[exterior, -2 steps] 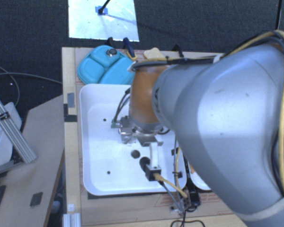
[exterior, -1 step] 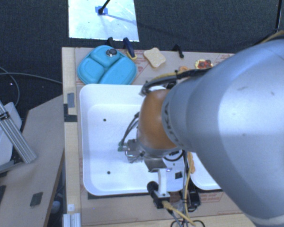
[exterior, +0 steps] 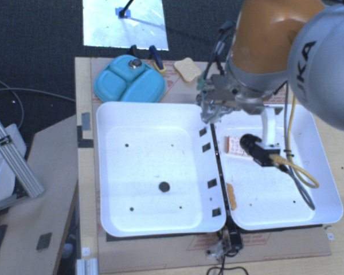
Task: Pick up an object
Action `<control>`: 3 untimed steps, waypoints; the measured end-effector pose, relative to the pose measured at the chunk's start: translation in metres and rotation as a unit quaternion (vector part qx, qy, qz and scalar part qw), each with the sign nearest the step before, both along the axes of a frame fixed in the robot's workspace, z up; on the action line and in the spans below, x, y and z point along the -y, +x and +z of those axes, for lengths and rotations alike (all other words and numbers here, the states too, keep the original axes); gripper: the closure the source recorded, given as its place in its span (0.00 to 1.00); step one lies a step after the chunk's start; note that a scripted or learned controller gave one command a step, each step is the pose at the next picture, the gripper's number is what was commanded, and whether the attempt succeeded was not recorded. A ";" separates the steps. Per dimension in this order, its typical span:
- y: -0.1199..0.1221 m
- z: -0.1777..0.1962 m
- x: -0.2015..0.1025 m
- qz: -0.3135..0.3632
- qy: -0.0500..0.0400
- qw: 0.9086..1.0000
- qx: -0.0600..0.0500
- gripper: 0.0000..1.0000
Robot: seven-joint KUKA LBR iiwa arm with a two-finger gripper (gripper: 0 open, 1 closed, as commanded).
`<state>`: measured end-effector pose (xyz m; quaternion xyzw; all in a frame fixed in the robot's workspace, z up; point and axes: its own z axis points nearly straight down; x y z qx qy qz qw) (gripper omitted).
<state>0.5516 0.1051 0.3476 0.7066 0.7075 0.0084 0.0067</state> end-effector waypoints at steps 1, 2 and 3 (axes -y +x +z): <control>-0.026 0.115 0.030 0.000 0.000 1.000 -0.003 1.00; -0.054 0.036 0.153 -0.006 -0.002 1.000 -0.012 1.00; -0.009 -0.060 0.054 0.005 0.000 1.000 -0.013 1.00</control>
